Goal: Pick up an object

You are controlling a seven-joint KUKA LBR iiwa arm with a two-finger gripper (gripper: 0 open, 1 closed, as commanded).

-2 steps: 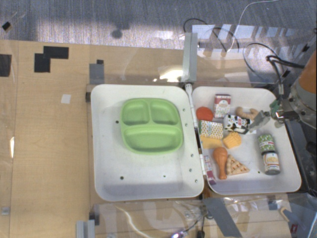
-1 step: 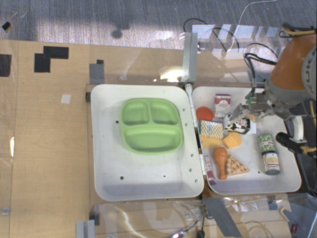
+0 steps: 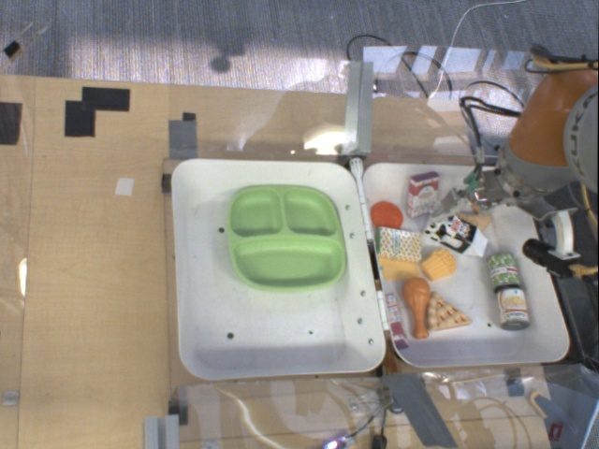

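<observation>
The right bin (image 3: 543,344) holds several toy foods. Among them are a pink and white carton (image 3: 423,193), a red round piece (image 3: 387,215), a black and white patterned carton (image 3: 456,234), a yellow wedge (image 3: 438,265), a drumstick (image 3: 417,302), a pizza slice (image 3: 450,317) and a green-labelled jar (image 3: 506,288). My gripper (image 3: 475,195) hangs at the back of this bin, just above and behind the patterned carton and right of the pink carton. Nothing can be seen held in it.
The left bin (image 3: 206,325) carries a green divided plate (image 3: 284,237). A metal divider (image 3: 368,251) runs between the bins. The grey arm with its orange band (image 3: 552,124) and cables cover the right bin's back right corner. A colourful flat box (image 3: 400,245) lies near the divider.
</observation>
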